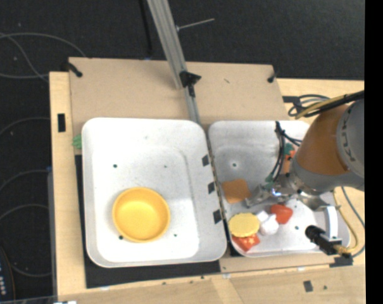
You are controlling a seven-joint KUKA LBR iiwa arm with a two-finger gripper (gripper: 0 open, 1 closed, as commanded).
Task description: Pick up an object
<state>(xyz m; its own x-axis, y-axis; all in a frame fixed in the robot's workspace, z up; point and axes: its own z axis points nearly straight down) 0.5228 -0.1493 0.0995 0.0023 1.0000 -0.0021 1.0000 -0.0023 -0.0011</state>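
Highest above the bench, and so closest to the lens, is the grey arm with its orange band [321,147], reaching in over the right-hand shallow white bin [242,141]. Its gripper [267,198] hangs low over the near half of that bin; whether it is open or closed cannot be told, and nothing is visibly held in it.

The loose things crowd just around it. A small red piece [282,215] lies just beside the gripper on the near side, touching a small white lump [268,224]. Further toward the wall between the bins sits a flat round yellow disc [244,223], with a second red piece [249,240] partly under it, pressed against the bin's near rim. An orange-brown block [235,189] lies level with the gripper, close to that wall but apart from the disc.

Beyond the gripper, the far half of this bin is bare floor.

Well away from the gripper, the left-hand white bin [147,144] holds one round yellow bowl [140,214] near its front corner, with open floor on its far and inner sides. A slanted aluminium post [166,30] ends at the seam between the bins.
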